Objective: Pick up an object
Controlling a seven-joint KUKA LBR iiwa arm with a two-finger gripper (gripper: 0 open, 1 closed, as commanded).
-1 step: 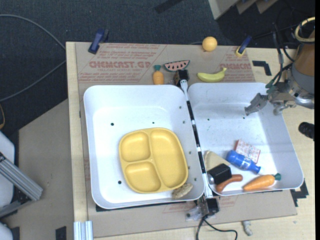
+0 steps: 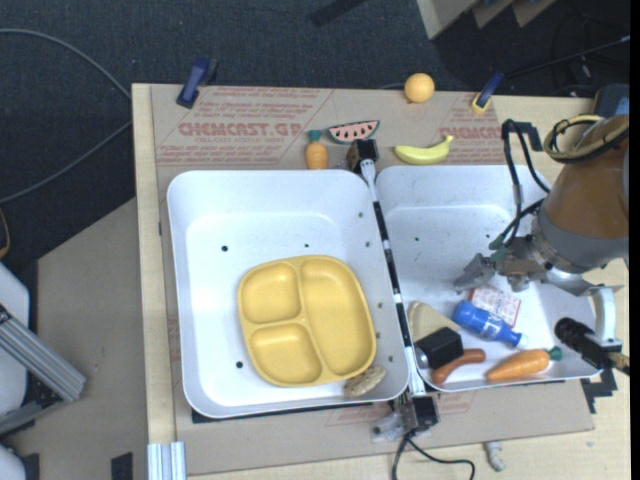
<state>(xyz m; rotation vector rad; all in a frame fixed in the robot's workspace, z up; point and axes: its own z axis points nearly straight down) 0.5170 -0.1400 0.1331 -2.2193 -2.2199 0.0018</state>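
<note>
Dark carpet surrounds a cardboard-topped bench (image 2: 250, 128) bearing two white bins; the left bin (image 2: 200, 218) holds a yellow divided plate (image 2: 305, 320), the right bin (image 2: 440, 208) holds the clutter we care about. We see the gripper (image 2: 497, 271) low over the right bin's middle, just above a small red-and-white packet (image 2: 498, 304); whether its jaws are spread or closed we cannot tell, the wrist hides them, and we see nothing held. Nearest candidate by our read is the blue bottle (image 2: 487, 324), lying flat just beside the packet and near the bin's front wall. Its long axis runs diagonally, from upper left to lower right in the view, with what looks like the cap end toward lower right, though that end is small and we are not sure. To do the grasp well we would turn the wrist so the jaws close across the bottle's short width, not along its length, and come down on its middle, staying off the packet. An orange carrot (image 2: 519, 366), a brown sausage (image 2: 458, 364) and a black block (image 2: 439, 346) crowd the front corner, so a sloppy descent risks nudging those. A banana (image 2: 424, 151) sits outside on the bench.
</note>
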